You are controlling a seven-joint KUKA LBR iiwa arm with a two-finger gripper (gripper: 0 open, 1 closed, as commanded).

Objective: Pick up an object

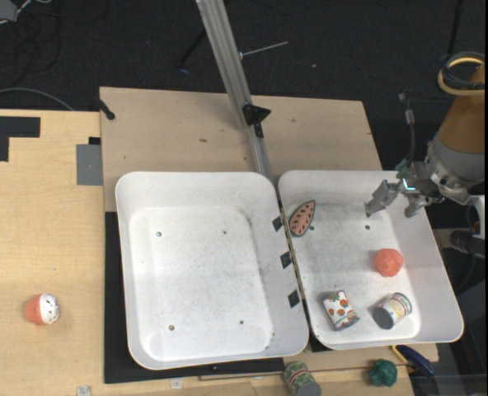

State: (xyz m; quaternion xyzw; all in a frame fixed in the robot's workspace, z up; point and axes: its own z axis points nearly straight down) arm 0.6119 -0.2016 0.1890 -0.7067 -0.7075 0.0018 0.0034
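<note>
The right bin point(355, 341) holds an orange-red ball point(388, 261), a small can lying on its side point(391, 310), a white box with red spots point(340, 309), and a flat orange oval with dark dots point(301, 217) leaning at the bin's left wall. My gripper point(397, 198) hangs over the upper right part of this bin, above and behind the ball, apart from it. Its two fingers point(380, 198) stand spread, with nothing between them.
The left bin point(145, 190) sits beside the right one. An aluminium rail point(232, 64) slants down to the bins' junction. A red-white ball point(42, 309) lies on the wooden bench at left. A green object point(382, 373) and a can point(298, 377) lie in front of the bins.
</note>
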